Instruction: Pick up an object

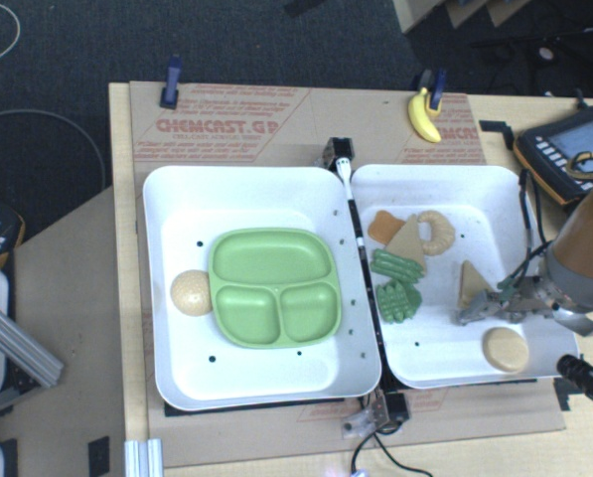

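**Gripper low in the right bin, nothing yet in hand**

The arm (582,251) reached in from the right and its gripper (472,312) sat low over the floor of the right bin (445,374). The dark fingers appeared parted, with nothing visible between them; no object was held. The nearest candidates were the tan wedge (471,282), just above the fingertips and perhaps touching them, and the round bun (505,347), just below. Further left in the same bin lay green pieces (396,284), a ring (436,233) and an orange slice (385,228). The left bin (167,366) held a green tray (274,286) with a pale ball (191,292) touching its left edge.

Judged from this, the step in hand was the approach to a grasp. The next move would call for centring the fingers on one item, probably the wedge or bun, then closing and lifting.
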